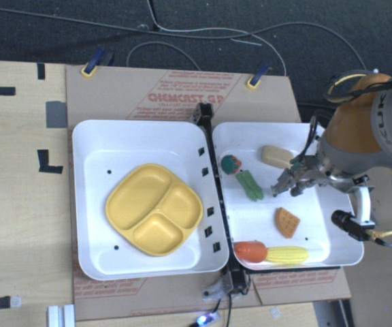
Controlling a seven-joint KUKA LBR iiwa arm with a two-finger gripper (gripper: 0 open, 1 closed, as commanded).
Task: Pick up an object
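The arm (359, 131) was a bulky rounded shape, grey with a broad orange band above the wrist. A yellow cable looped over its top, and a thin black cable ran down its left side. The gripper (288, 184) was dark grey metal, and a black fitting jutted near the wrist.

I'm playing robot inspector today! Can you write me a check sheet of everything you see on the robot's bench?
Surface: cardboard sheet under two white bins, left bin and right bin.
Job's things: in the right bin, green toy, beige piece, orange wedge, tomato, corn cob.
Clutter: yellow divided plate in the left bin.
Grippers: gripper low over the right bin, holding nothing.
Cables: white cable behind the bench.
Surroundings: dark carpet.
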